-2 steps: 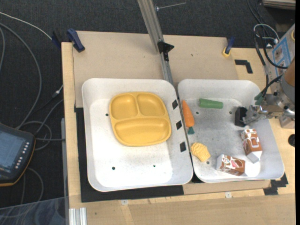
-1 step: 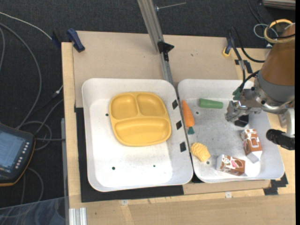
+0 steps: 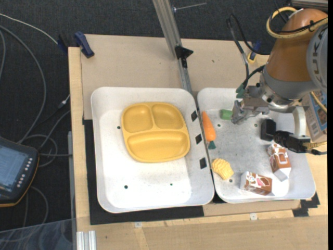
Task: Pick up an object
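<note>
Now, at the far left a dark tablet is lying on the floor beside the bench, with cables trailing near it. On the bench, the left bin is holding a yellow divided plate, sitting flat with its three compartments facing up. A metal pole is slanting down toward the seam between the two bins. In the right bin, an orange carrot is lying along the left wall, and a yellow corn cob is resting below it (near the bin's front left corner). A small green piece is lying just beside the gripper, which is hanging low over the bin's upper part; whether its fingers are spread or closed I cannot tell. Further right, two brown-and-white cartons are sitting, one near the front edge and one toward the right wall. The arm is reaching in from the right.
</note>
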Controlling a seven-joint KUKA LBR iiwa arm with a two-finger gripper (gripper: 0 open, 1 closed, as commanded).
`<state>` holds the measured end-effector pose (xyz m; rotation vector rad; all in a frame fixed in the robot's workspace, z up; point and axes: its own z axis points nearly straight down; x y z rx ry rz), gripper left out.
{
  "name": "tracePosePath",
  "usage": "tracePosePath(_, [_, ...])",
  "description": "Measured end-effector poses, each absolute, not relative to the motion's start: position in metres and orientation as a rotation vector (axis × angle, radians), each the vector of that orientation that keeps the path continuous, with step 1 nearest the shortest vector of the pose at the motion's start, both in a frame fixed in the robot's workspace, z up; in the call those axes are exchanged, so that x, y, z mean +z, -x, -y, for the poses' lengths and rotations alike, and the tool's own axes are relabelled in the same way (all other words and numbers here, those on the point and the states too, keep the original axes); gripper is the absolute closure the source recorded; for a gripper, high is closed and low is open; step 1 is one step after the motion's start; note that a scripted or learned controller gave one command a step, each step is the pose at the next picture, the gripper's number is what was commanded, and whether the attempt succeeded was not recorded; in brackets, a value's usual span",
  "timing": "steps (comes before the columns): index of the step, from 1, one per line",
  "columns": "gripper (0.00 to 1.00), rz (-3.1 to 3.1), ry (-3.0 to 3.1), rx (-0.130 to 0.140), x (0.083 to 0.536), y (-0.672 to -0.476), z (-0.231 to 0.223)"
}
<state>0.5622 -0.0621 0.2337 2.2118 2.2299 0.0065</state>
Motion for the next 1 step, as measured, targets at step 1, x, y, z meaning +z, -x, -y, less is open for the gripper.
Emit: tracePosePath(1, [1.00, -2.229, -2.213, 0.006, 0.2414, -0.5848, 0.0204])
